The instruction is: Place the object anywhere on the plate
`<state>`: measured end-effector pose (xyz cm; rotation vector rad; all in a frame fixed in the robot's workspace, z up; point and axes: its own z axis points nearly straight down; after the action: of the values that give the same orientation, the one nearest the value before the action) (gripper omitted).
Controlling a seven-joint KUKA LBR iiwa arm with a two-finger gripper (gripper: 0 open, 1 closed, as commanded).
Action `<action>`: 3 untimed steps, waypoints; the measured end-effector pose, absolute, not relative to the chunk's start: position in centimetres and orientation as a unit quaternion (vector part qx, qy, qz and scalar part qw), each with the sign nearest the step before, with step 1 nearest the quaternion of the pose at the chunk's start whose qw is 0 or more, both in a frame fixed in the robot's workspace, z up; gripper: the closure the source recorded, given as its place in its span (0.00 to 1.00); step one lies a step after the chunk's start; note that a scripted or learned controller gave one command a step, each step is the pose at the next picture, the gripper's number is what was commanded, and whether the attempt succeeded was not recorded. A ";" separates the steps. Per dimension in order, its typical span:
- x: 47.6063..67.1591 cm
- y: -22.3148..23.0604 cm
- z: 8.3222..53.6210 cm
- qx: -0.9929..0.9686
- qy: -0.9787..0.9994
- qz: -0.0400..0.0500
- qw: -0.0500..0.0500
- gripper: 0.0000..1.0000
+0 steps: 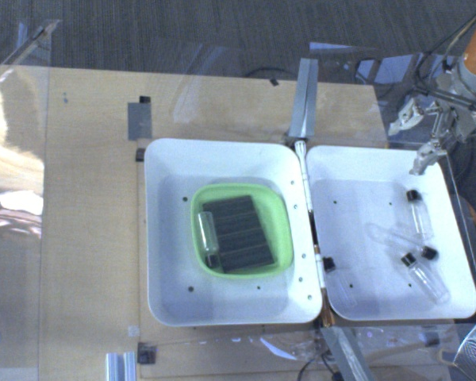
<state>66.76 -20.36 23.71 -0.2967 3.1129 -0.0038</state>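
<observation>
A pale wooden desk (79, 213) carries two shallow white bins side by side. The left bin (163, 292) holds a light green plate (282, 228), squarish with rounded corners, sitting roughly in the bin's middle. On the plate lies a dark, ribbed rectangular block (238, 233), tilted a little, and a small clear vial (207, 230) rests along the block's left edge, also on the plate.

The right bin (341, 292) contains clear vials with black caps. One vial (418, 211) lies near the bin's upper right, its cap pointing toward the far rim. A second vial (424, 279) lies lower, near the right wall, with its cap toward the bin's centre. A third, fainter clear tube (397, 238) lies between them, slanting, with a black cap at its lower right end.

The tool (428, 155) hangs at the far right corner of the right bin, over its rim, above and apart from the nearest vial. Nothing shows between its fingers; how far they are spread I cannot tell. The plate lies well to the tool's left, in the other bin.
</observation>
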 end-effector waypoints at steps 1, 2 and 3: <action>67.2 -20.3 22.9 -0.192 0.981 -0.001 0.007 0.00; 67.2 -20.4 23.9 -0.279 0.960 -0.002 0.007 0.00; 67.2 -20.3 23.5 -0.357 0.934 -0.003 0.006 0.00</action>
<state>67.20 -20.26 23.46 -1.1158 2.9231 -0.0079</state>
